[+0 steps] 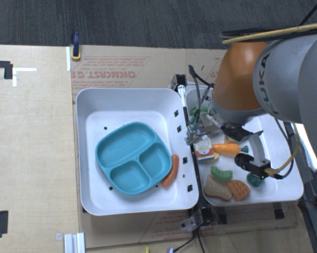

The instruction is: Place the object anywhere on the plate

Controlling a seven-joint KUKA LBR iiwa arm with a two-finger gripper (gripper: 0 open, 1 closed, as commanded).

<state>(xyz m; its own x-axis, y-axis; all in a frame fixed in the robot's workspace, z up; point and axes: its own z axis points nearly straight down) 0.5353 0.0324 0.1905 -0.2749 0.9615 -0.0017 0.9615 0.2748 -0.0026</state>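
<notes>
Two white bins sit side by side. The left bin (pixel 90 157) holds one blue three-compartment plate (pixel 133 158) and one sausage (pixel 170 171) lying just beside the plate's right rim. The right bin (pixel 285 186) holds one carrot (pixel 227 148), one green piece (pixel 221 173), two bread-like pieces (pixel 228 189) and one small carton (pixel 203 148). The gripper (pixel 200 133) hangs over the right bin's left edge; whether it grips anything cannot be told.

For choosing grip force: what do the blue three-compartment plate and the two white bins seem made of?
Blue three-compartment plate: probably moulded plastic, even colour, rounded ridges, soft sheen. White bins: likely thin plastic too, smooth with rounded corners; the exact material cannot be told.
</notes>
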